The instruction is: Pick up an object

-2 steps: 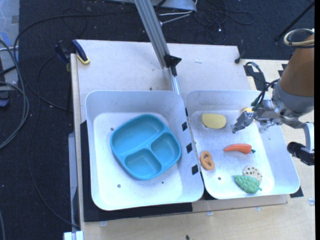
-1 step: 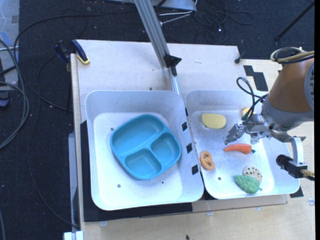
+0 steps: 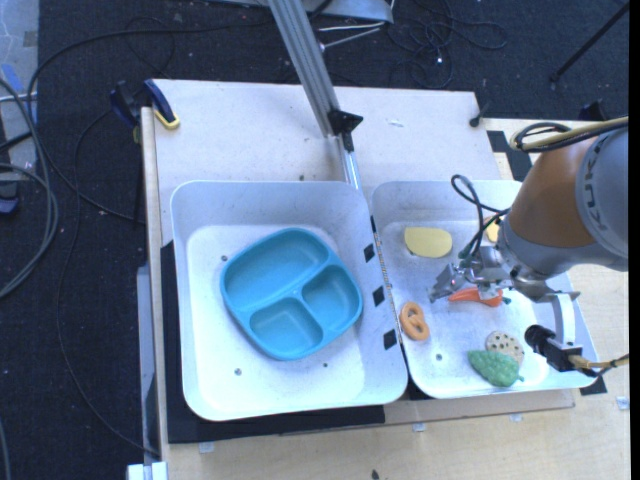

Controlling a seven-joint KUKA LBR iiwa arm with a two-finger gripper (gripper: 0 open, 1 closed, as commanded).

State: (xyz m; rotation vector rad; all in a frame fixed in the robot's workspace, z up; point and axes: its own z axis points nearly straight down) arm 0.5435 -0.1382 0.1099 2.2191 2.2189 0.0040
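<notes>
My gripper (image 3: 466, 280) is low over the middle of the right bin (image 3: 440, 383). Directly under it lies a small orange-red object (image 3: 470, 294), partly covered by the gripper, and I cannot see whether it is being held. A yellow oval piece (image 3: 428, 241) lies just up and left of the gripper. An orange pretzel-shaped piece (image 3: 413, 320) sits to its lower left, near the bin's left wall. A tan dotted disc (image 3: 505, 345) and a green piece (image 3: 497, 368) lie together at the bin's front right.
The left bin (image 3: 200, 218) holds a blue three-compartment tray (image 3: 290, 293). A slanted metal pole (image 3: 305, 53) rises from the back edge between the bins. Black cables (image 3: 470, 198) hang by the arm's wrist, and a black fitting (image 3: 545, 343) sits at the right bin's edge.
</notes>
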